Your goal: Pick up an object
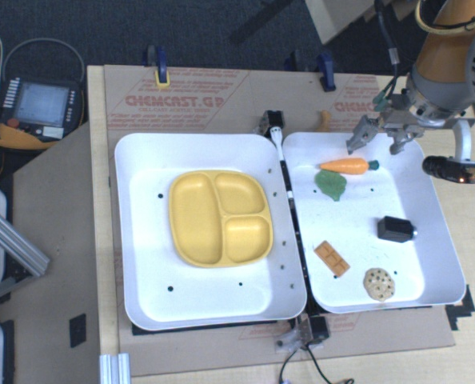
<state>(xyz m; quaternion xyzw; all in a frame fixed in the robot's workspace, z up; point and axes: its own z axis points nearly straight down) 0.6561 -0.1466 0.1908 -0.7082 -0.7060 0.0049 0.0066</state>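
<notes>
The yellow divided tray sits alone in the left bin (likely a drop spot), while the carrot lies in the right bin just below the gripper, fingers apart, gripping nothing.

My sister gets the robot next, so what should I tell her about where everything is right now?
Gripper: open, holding nothing, above the far edge of the right bin.
In that bin: carrot just below the gripper, green leaf touching it, black block, cracker, cookie.
Left bin: yellow divided plate.
Done: nothing picked yet.
Left: lower, close on one object, probably the carrot, and lift.
</notes>
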